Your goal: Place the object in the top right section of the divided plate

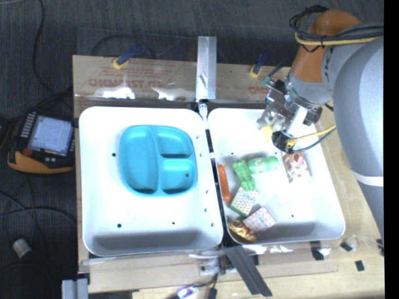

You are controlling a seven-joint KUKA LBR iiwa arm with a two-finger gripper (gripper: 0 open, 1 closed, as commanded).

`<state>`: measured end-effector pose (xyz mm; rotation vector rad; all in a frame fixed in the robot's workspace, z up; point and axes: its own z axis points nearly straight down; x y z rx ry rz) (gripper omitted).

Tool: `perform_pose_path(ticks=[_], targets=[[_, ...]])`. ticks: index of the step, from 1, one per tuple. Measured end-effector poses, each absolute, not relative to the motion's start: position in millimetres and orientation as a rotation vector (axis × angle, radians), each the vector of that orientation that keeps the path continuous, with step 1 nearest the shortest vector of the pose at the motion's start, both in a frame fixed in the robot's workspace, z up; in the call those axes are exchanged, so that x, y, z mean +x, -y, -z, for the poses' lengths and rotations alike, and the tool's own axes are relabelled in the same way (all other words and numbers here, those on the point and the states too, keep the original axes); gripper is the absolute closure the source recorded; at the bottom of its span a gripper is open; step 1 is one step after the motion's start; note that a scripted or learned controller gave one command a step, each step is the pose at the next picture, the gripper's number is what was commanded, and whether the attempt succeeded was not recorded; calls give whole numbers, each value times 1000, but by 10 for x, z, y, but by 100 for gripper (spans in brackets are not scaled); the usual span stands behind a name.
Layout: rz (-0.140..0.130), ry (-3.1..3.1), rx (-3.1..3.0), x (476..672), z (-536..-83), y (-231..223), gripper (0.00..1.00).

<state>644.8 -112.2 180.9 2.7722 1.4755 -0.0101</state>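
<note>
Two white bins sit side by side. The blue divided plate [157, 159] lies mid-floor in the left bin [103, 229]. The gripper [278, 124] hangs over the right bin's [318, 220] far edge. A green bottle [260, 164], orange carrot [223, 178] and small packets [252, 212] cluster toward that bin's left wall and near-left corner.

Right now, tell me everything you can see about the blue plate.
The blue plate is a glossy, plastic-looking turquoise dish with rounded corners, lying flat in the middle of the left bin. Raised ridges split it into one long section on the left and two smaller ones stacked on the right. All three sections look bare, and nothing touches it except the bin floor.
</note>
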Motion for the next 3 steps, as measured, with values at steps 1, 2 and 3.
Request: perform_pose_path(ticks=[1,2,3], targets=[[10,-1475,2772,6448,-1811,1124,0],[9,-1706,2637,6675,-1757,1853,0],[8,-1848,2538,6681,-2127,2127,0]])
